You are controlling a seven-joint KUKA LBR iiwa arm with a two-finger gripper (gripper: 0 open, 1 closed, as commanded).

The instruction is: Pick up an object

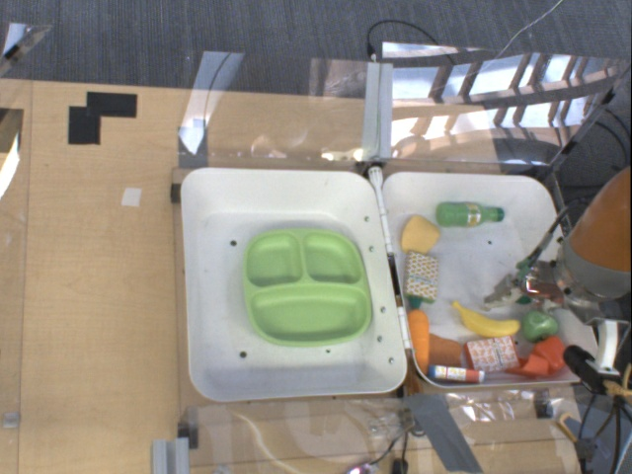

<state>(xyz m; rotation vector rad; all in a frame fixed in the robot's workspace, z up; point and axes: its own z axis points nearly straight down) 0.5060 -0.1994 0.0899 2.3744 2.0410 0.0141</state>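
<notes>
In the camera view, the tabletop [89, 294] carries two white bins side by side: the left bin [212, 265] holds a green tray [306, 286], and the right bin [538, 200] holds the clutter to choose from. There lie a green bottle [469, 213] near the far wall, a yellow block [419, 233], a patterned box [423, 276], a carrot [420, 337], a banana [484, 319], a small pink box [491, 353], a marker [456, 373] along the near wall, a green pepper [539, 325] and something red [546, 356] beside it. The arm comes in from the right, and its pincer [515, 286] hangs low over the bin floor just above the banana and left of the pepper; its prongs look spread and nothing sits between them, though the metal is small and blurred here. This looks like the approach step, with no grasp made yet. The next move likely calls for settling on one target, probably the banana, lining the prongs across it, then dropping and closing.
</notes>
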